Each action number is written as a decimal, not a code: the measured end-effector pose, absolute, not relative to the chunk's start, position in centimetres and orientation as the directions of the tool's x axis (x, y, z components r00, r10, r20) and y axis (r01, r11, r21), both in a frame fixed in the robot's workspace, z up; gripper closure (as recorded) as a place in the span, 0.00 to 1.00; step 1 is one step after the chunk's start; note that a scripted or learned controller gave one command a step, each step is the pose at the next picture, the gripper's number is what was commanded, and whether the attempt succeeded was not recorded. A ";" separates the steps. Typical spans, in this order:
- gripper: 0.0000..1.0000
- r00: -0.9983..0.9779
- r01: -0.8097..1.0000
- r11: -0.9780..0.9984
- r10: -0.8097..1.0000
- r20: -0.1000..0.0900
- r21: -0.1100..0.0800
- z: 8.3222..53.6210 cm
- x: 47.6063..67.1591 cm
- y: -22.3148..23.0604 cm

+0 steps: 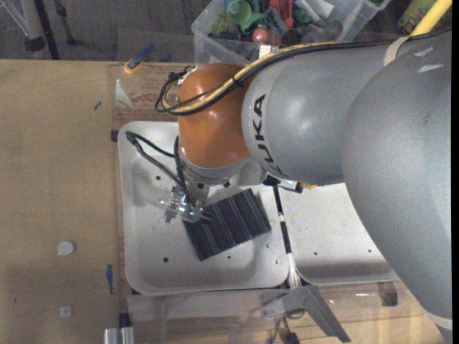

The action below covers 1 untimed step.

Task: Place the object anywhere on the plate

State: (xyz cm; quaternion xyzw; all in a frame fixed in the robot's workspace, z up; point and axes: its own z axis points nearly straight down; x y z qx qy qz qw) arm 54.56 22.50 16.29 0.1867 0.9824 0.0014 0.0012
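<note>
A black ribbed rectangular slab [228, 226] lies tilted in the left white bin [143, 264], near its middle. My gripper [179, 208] hangs low over that bin, right at the slab's upper left corner. The orange wrist band [208, 124] and the grey arm cover the back of the bin and whatever lies under them. I cannot make out any item in the gripper.
The right white bin [337, 260] is largely covered by the arm. A clear tub of colourful toys [287, 9] stands behind the bins. A blue and yellow tool [138, 58] lies at the back left, and a small grey disc [65, 248] on the bench to the left.
</note>
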 end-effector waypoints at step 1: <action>1.00 -0.918 0.396 0.918 0.396 -0.012 0.016 10.2 54.6 18.3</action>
